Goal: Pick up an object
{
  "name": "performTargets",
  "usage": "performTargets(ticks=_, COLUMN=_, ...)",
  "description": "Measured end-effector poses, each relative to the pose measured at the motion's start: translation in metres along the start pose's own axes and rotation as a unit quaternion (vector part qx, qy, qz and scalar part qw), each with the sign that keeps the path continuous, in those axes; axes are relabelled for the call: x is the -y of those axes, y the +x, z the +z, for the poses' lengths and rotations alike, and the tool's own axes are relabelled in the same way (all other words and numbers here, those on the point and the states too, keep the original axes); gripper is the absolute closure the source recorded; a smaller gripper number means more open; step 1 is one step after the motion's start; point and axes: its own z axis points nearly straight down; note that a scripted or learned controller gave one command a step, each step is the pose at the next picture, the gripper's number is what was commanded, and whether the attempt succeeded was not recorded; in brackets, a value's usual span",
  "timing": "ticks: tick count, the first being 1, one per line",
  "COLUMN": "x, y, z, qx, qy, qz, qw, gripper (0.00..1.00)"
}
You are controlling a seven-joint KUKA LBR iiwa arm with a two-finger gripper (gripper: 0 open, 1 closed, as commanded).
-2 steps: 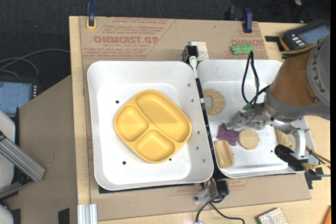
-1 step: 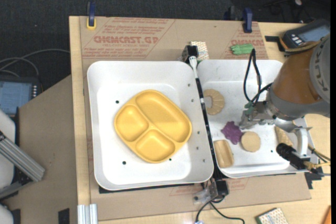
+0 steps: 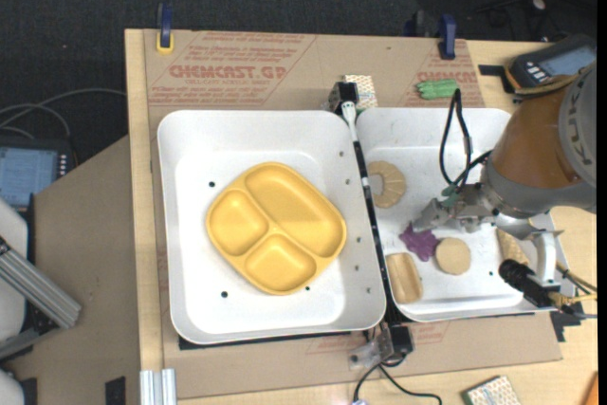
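The right bin (image 3: 417, 133) holds several small items. A tan ring-shaped piece (image 3: 387, 184) lies by its left wall. A purple object (image 3: 420, 242) sits near the middle, with a round tan piece (image 3: 454, 256) just to its right. A tan block (image 3: 404, 278) rests at the front left, and another tan piece (image 3: 513, 248) shows at the right, partly under the arm. My gripper (image 3: 439, 213) hangs low in this bin, right above the purple object's upper edge; whether it touches the object I cannot tell.
The left bin (image 3: 190, 147) carries a yellow divided plate (image 3: 275, 227). A black cable (image 3: 450, 142) loops over the right bin's back. A green object (image 3: 436, 90) lies on the cardboard behind the bins. The arm's orange band (image 3: 531, 147) overhangs the right bin's right side.
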Motion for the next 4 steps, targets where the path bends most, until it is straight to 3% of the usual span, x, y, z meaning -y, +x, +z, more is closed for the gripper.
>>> performTargets(ticks=1, x=-0.047, y=0.032, z=0.012, qx=-0.001, qy=0.002, qz=-0.002, qw=1.0000, gripper=0.00)
performTargets(ticks=2, x=-0.106, y=0.033, z=0.002, qx=0.000, qy=0.000, qz=-0.002, qw=1.0000, gripper=0.00)
performTargets(ticks=3, x=-0.148, y=0.023, z=0.012, qx=0.000, qy=0.001, qz=-0.001, qw=1.0000, gripper=0.00)
performTargets(ticks=4, x=-0.146, y=0.034, z=0.012, qx=-0.001, qy=0.004, qz=-0.001, qw=1.0000, gripper=0.00)
